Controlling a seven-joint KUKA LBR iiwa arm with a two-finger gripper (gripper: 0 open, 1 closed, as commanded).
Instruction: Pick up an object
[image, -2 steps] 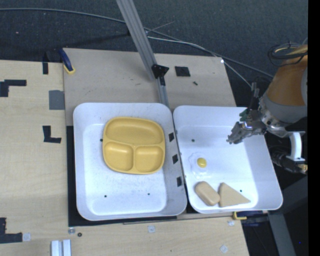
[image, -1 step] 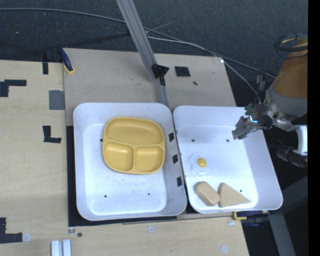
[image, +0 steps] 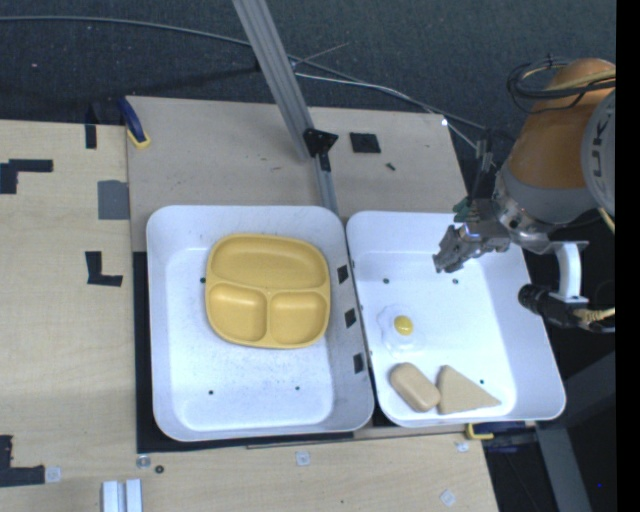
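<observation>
Over the right bin: gripper hovers above the upper part of the right bin, nothing between its fingers; from this slant I cannot tell whether they are spread or closed.
Arm: grey body with the orange band reaches in from the right, wrist angled down toward the bin floor.
Candidates, right bin: a small yellow ball on a white disc, the fried egg toy, sits mid-bin; a tan bread roll and a tan wedge slice lie at the near edge, just beside each other, possibly touching.
Left bin: yellow divided plate lies flat in the left bin, well apart from the gripper.
Risk one, bare floor: gripper hangs over white bin bottom, away from every object; a straight descent from here likely closes on nothing.
Risk two, flat target: egg toy looks low and white-on-white, so the fingers may slide over it or scrape the floor.
Risk three, crowding: roll and wedge sit so close that a grab at one could nudge the other or pinch both badly.
Risk four, wall: both tan pieces lie near the bin's near rim; a finger could strike the wall coming down.
Risk five, plate: wide and shallow, probably too broad for a clean pinch except at its rim.
</observation>
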